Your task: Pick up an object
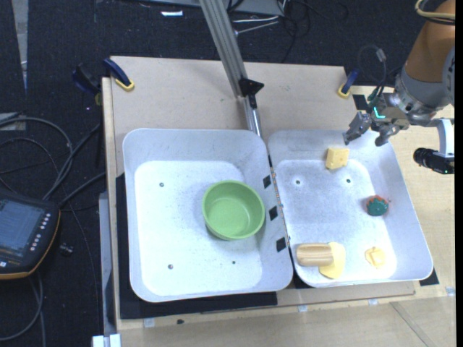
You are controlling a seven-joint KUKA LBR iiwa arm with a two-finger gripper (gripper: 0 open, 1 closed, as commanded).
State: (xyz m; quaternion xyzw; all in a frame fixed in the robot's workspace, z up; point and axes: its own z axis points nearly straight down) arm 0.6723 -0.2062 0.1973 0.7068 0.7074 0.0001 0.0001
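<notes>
A dark handheld pendant (18,233) lay off the bench at the far left, about nine o'clock from the bins. On the bench, the left bin (152,266) held one thing: a green bowl (233,209), upright, sitting toward the bin's three o'clock side, near the divide between the two bins. A grey metal pole (228,45) ran down at a slant from twelve o'clock and ended near the top of that divide.

The right bin (405,194) held five small objects. At its six o'clock end a tan cylinder (314,254) lay on its side, touching a flat yellow piece (333,269) just at its four o'clock. A small yellow object (375,256) sat at the bin's five o'clock, apart from those two. A teal and red ball-like object (377,206) rested at three o'clock, near the right wall. A pale yellow block (336,157) sat at twelve o'clock, close to the bin's far rim.

The gripper (370,130) hung above the bin's one o'clock corner, just up and right of the yellow block and apart from it. Its fingers looked spread, though the view was small and cluttered there, and nothing sat between them. The grey arm with its orange band (432,31) reached in from the right edge.
</notes>
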